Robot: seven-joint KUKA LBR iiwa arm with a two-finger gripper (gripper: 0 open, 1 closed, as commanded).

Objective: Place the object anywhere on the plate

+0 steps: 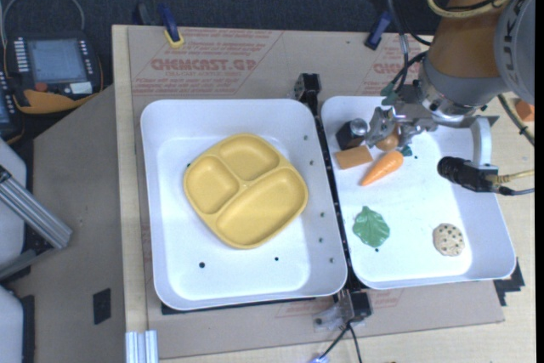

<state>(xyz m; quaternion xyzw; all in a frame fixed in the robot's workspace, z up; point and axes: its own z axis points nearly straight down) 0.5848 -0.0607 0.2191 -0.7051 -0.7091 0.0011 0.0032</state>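
Camera view — gripper (pixel 384 129) low in right bin (pixel 476 263), just above carrot (pixel 382 168); can't tell finger state — yellow plate (pixel 246 190) in left bin (pixel 166 208).

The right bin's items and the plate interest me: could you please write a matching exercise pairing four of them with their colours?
Things:
1. plate
2. carrot
3. leaf
4. cookie

Colours:
A. green
B. tan with dark specks
C. yellow
D. orange

Pairs: 1-C, 2-D, 3-A, 4-B
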